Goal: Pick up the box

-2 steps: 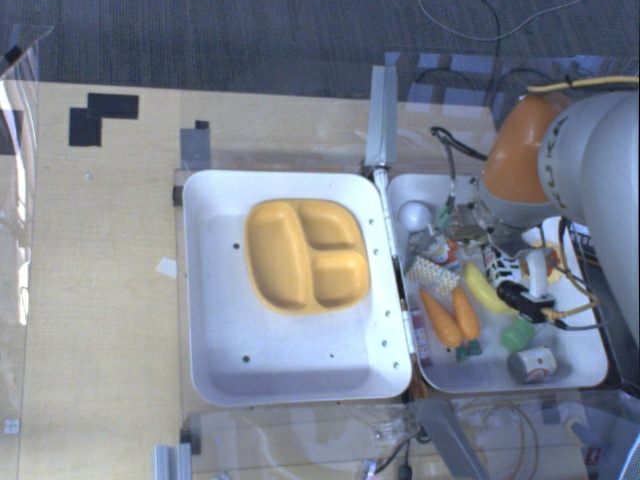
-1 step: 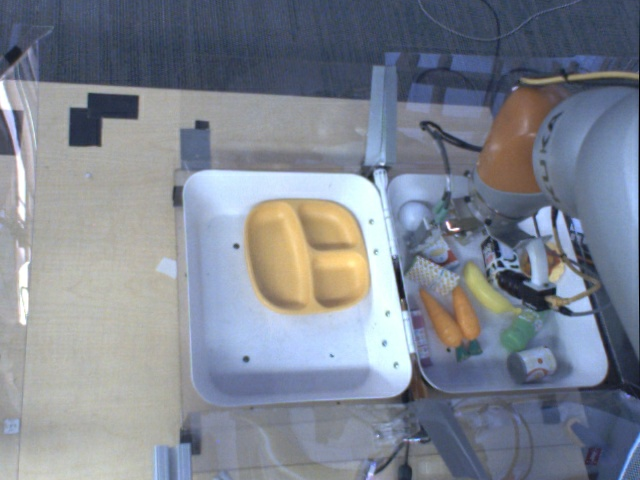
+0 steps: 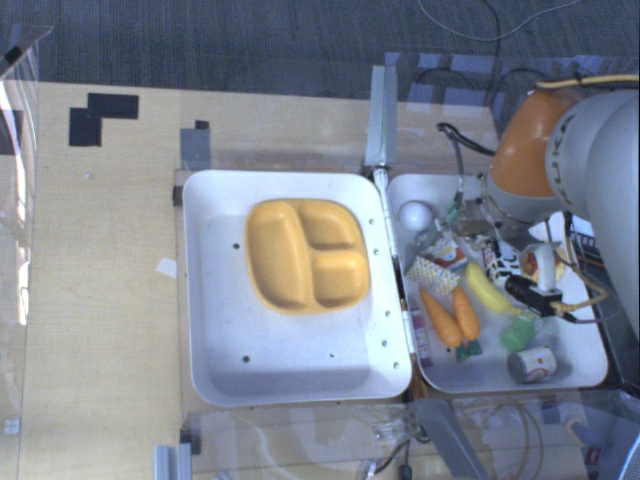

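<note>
A pale wooden bench [image 3: 100, 298] fills the left of the frame, with black tape marks [image 3: 100, 116] in its upper left corner. At centre sits the left bin [image 3: 210, 368], a shallow, smooth white square tray with rounded corners. Inside it lies a yellow plastic divided plate [image 3: 305, 253], matte, rounded, with one long compartment and two smaller ones.

Just right of centre, touching along a metal divider, is the right bin [image 3: 580, 363], crowded with small items. Near its upper left is a glossy white ball [image 3: 414, 215]. Below that lies the box [image 3: 437, 266], a small, flat carton with a speckled print, close to the bin's left side. Two orange carrots [image 3: 452, 316] lie side by side below the box, with a yellow banana [image 3: 487, 293] just to their right. Lower right holds a green object [image 3: 518, 333] and a grey can [image 3: 531, 364] on its side.

The grey arm [image 3: 590, 168] with its orange band enters from the upper right. The gripper [image 3: 470, 218] hangs over the bin's upper part, just up and right of the box; whether the claw is released or clenched cannot be told
</note>
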Available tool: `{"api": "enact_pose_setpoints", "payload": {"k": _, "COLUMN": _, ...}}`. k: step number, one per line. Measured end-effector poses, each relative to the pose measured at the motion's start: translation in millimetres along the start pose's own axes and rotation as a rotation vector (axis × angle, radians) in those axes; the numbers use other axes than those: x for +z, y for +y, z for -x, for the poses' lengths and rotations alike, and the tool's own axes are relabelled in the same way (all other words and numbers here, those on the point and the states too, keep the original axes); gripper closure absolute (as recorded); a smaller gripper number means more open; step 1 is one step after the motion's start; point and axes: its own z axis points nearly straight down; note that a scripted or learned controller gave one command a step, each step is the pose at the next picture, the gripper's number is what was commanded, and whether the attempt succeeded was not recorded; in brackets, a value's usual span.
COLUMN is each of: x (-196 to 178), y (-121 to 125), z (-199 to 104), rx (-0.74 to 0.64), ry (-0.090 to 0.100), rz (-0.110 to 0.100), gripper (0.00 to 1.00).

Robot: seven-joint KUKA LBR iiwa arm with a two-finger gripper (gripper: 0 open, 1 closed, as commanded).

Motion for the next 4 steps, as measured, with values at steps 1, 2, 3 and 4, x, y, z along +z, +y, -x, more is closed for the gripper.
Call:
{"api": "enact_pose_setpoints", "payload": {"k": 1, "x": -0.2, "y": -2.0, "z": -13.5, "rx": 0.004, "ry": -0.002, "rz": 0.001, "gripper": 0.00}}
{"api": "enact_pose_setpoints", "payload": {"k": 2, "x": 0.2, "y": 11.9, "z": -6.4, "rx": 0.056, "ry": -0.001, "rz": 0.000, "gripper": 0.00}}
{"api": "enact_pose_setpoints", "payload": {"k": 3, "x": -12.3, "y": 14.5, "z": -7.8, "rx": 0.050, "ry": -0.002, "rz": 0.006, "gripper": 1.00}}
{"api": "enact_pose_setpoints", "payload": {"k": 4, "x": -98.0, "y": 50.1, "z": -77.2, "rx": 0.108, "ry": -0.001, "rz": -0.002, "gripper": 1.00}}
